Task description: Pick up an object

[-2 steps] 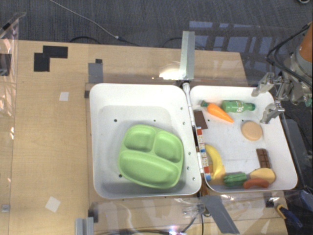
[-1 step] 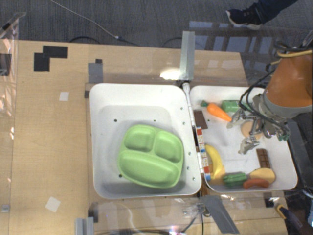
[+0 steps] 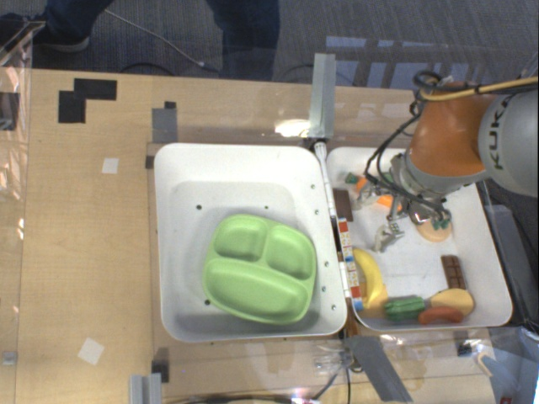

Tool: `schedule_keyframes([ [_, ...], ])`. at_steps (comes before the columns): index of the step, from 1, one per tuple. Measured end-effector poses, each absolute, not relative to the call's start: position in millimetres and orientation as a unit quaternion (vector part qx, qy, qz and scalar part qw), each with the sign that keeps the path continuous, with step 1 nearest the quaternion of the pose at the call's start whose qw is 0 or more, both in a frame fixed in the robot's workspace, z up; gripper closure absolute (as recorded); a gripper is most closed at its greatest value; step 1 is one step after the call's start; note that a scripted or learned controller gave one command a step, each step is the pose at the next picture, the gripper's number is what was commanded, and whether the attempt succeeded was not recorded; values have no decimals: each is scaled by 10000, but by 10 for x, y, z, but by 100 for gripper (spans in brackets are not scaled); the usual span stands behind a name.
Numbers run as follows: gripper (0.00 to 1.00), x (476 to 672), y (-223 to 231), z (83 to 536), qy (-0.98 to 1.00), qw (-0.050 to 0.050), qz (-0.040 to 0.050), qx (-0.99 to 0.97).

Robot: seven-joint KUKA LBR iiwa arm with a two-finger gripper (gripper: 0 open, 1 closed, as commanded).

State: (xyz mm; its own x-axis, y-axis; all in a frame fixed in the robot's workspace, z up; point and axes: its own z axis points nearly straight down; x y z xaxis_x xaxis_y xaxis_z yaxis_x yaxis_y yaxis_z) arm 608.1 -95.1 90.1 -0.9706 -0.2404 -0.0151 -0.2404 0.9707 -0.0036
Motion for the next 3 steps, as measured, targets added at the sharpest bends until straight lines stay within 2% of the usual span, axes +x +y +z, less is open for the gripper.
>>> schedule_keyframes([
  [1, 0, 6395, -996, 887, 9923, 63, -8, -1239],
  [2, 100, 6442, -978, 1052, 9918, 141, -21, -1267],
  [3, 100, 6300, -892, 2181, 9955, 121, -20, -944],
])
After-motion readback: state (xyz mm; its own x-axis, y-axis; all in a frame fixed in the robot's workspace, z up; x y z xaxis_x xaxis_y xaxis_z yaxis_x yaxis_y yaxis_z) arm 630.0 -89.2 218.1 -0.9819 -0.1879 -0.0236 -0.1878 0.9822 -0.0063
